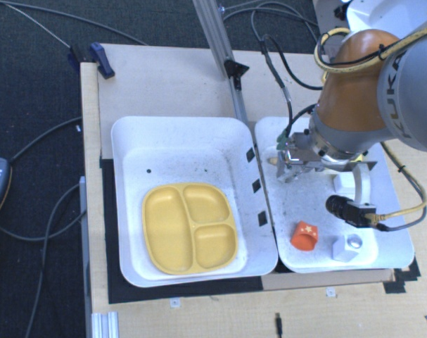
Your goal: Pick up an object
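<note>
Orange cup-like object (304, 236) lies on its side in the right bin (392, 189), near the front edge. You have the gripper (289, 162) over that bin's rear left part, well apart from the object. Its opening: cannot tell from this view. A small grey piece (348, 246) sits beside the object. The left bin (129, 139) holds a yellow divided tray (189, 227).

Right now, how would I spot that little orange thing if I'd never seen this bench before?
Start at the two white bins side by side and take the right-hand bin, the one the grey arm hangs over. Look along its near edge: the small orange block sits there, just left of a small white block. It is the only orange thing in that bin; the big yellow divided plate lies in the other bin.
</note>
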You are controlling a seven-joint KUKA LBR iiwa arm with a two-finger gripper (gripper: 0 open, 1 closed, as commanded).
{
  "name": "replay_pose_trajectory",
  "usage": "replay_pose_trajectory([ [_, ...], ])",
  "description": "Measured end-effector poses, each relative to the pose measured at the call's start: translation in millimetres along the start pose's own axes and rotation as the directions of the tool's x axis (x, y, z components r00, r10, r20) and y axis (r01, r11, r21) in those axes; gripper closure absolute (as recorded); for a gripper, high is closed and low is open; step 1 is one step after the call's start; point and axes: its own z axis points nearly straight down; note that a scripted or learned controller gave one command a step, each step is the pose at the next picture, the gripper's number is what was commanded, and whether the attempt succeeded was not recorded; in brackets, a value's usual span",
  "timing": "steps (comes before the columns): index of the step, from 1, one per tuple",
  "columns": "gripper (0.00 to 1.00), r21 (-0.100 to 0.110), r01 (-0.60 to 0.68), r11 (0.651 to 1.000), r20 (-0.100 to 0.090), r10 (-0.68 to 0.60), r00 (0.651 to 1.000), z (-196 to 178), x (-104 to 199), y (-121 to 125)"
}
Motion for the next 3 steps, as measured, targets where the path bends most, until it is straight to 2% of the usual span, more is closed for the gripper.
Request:
replay_pose_trajectory([
  [1, 1.0, -0.001, 0.0, 1.0, 0.001, 0.0, 1.0, 10, 50, -11],
  [2, 1.0, -0.001, 0.001, 1.0, 0.0, -0.001, 1.0, -2, 91, -33],
  [3, 0.0, -0.001, -0.004, 1.0, 0.002, 0.004, 1.0, -1, 88, -32],
])
